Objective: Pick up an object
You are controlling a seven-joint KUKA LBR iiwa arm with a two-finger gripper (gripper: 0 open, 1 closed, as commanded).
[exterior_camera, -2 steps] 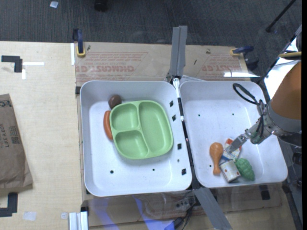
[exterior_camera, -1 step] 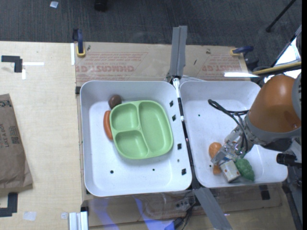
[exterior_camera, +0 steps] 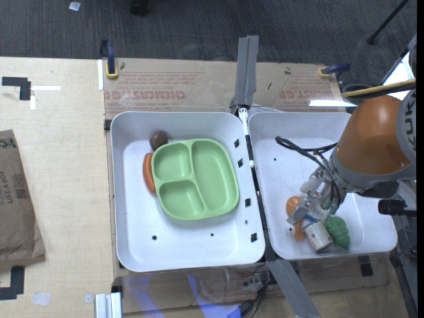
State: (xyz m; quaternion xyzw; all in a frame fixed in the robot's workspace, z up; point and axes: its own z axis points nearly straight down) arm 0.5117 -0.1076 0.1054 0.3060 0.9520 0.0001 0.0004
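Pale wooden table (exterior_camera: 59, 197) carries two shallow white plastic bins side by side: left bin (exterior_camera: 132, 244), right bin (exterior_camera: 271, 177). A brown paper bag (exterior_camera: 16, 197) lies flat at the table's left edge, well apart from the work.

Grey arm w/ orange band (exterior_camera: 374, 138) reaches in from the right and bends down over the right bin, likely because the pickable small items sit there. Jaws (exterior_camera: 311, 212) are low at the bin's front, right among the cluster; can't tell whether they're spread or pressed together, nor if anything sits between them.

Left bin holds a light-green three-compartment plastic tray (exterior_camera: 195, 177), lying flat and tilted askew. An orange carrot-shaped toy (exterior_camera: 148, 172) is tucked at its left rim, partly under, and a small brown round object (exterior_camera: 159, 139) sits at its upper-left corner. Awkward to reach, both.

Right bin, front: small orange round object (exterior_camera: 293, 207) just left of the jaws, a grey-white cylindrical item (exterior_camera: 318, 236) below them, and a green bumpy toy (exterior_camera: 338, 232) touching that. Probable target is one of these three; which one, unclear.
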